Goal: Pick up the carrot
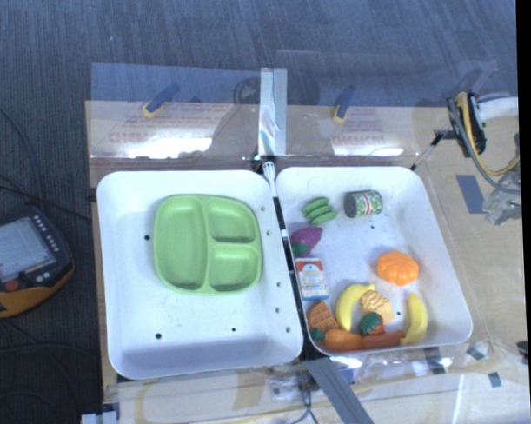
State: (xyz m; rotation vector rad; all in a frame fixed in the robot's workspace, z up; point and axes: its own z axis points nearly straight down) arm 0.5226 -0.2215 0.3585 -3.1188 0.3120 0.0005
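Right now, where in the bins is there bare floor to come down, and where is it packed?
Bare: right bin centre, between can and orange; left bin floor around the green plate. Packed: near edge, where the carrot lies among bananas.

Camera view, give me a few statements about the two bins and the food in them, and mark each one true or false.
1. The green plate lies in the left bin. True.
2. The carrot lies on the green plate. False: it lies in the right bin, at its near edge.
3. The can lies on its side near the far wall of the right bin. True.
4. The pumpkin is in the left bin. False: it is in the right bin.
5. The banana lies by the can. False: it lies near the right bin's near right corner, far from the can.
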